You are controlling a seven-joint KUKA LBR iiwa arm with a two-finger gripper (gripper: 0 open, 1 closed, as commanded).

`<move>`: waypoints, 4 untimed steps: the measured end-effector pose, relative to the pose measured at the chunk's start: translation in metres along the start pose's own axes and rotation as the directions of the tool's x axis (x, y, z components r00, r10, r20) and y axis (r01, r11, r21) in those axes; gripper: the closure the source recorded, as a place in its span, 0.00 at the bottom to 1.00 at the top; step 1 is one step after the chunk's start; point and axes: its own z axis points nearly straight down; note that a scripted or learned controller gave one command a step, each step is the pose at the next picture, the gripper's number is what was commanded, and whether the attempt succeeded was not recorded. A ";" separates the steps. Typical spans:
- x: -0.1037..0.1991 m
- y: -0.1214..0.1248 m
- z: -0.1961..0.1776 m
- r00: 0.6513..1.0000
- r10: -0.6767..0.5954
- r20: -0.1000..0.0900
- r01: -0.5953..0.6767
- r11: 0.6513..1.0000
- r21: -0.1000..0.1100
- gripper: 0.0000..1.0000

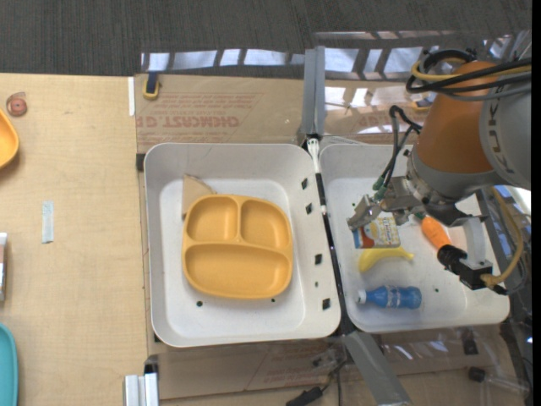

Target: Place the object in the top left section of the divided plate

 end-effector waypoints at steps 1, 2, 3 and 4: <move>0.073 0.042 -0.090 1.000 0.026 0.000 -0.026 1.000 0.000 1.00; 0.145 0.037 -0.059 0.978 -0.210 0.000 0.210 0.978 0.001 1.00; 0.193 0.087 -0.075 0.956 -0.292 0.001 0.292 0.956 -0.001 1.00; 0.237 0.087 0.007 0.907 -0.420 0.000 0.420 0.907 0.001 1.00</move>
